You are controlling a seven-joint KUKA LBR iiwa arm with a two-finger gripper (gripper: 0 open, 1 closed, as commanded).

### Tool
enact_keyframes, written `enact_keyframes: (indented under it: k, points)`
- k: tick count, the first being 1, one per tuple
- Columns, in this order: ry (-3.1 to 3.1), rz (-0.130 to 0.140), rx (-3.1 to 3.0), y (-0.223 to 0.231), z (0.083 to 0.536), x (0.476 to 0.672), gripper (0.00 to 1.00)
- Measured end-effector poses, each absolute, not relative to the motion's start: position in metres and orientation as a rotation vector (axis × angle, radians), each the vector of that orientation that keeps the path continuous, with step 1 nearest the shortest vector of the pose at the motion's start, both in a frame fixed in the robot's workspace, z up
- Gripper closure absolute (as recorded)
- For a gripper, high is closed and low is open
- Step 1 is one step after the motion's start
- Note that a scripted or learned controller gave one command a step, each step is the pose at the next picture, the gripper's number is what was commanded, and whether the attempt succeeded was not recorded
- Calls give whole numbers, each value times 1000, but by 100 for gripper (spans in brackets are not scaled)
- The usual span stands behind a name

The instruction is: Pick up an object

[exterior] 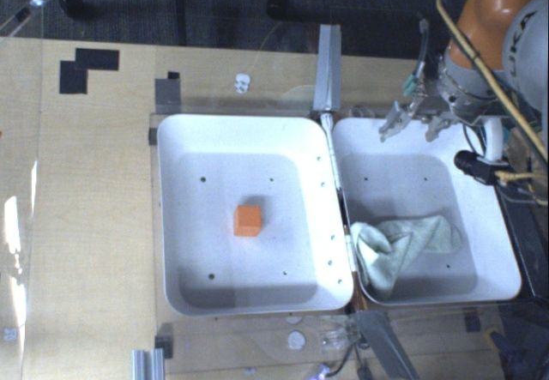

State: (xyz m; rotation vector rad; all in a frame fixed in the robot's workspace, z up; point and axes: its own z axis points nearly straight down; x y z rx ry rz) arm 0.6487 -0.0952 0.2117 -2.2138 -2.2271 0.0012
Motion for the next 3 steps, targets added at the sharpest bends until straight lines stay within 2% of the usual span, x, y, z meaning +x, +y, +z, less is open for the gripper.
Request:
enact_keyframes:
  k: [1,2,3]
  points:
    - [-2398,-3,-2034,-95,101,668,0]
    - [-2400,-6,-2033,-94,111,669,100]
    - [-2478,-2,-1935,-59,211,669,100]
